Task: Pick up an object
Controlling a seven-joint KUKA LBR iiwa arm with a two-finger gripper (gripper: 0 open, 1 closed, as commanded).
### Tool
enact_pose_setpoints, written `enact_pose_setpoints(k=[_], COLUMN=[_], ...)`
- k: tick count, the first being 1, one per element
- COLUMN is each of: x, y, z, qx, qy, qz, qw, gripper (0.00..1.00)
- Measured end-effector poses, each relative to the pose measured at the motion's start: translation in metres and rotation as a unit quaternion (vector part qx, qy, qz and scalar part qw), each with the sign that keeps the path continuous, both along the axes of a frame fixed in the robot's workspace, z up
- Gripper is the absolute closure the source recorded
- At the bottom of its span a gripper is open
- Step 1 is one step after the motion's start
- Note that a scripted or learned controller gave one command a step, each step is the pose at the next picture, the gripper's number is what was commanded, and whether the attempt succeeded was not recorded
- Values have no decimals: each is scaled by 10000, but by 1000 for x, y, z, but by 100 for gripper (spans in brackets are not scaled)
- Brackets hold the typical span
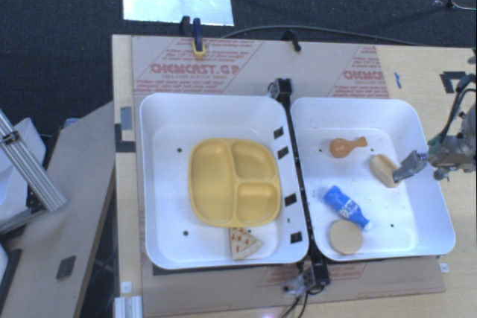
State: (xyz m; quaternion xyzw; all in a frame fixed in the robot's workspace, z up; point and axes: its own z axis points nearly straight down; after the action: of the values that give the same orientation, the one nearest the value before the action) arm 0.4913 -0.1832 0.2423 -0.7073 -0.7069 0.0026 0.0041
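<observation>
My gripper (pixel 406 167) reaches in from the right edge and hangs over the right side of the right bin (pixel 402 114). Its tip is right beside a tan bread-like piece (pixel 383 170), seemingly touching it. An orange drumstick (pixel 346 147) lies further left near the middle of that bin. A blue bottle (pixel 346 207) lies tilted toward the front, and just below it sits a round tan biscuit (pixel 346 237).
The left bin (pixel 168 123) holds a yellow divided plate (pixel 235 181) and a pizza slice (pixel 243 243) at its front. A black divider with clips (pixel 292 175) separates the bins. Cables (pixel 455 112) hang near the arm at the right.
</observation>
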Motion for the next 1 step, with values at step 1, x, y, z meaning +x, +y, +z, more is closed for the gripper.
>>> enact_pose_setpoints(k=[1], x=[3], y=[1], z=[6], qx=[-14], qy=[-55], qz=[19], qw=[10000], gripper=[0])
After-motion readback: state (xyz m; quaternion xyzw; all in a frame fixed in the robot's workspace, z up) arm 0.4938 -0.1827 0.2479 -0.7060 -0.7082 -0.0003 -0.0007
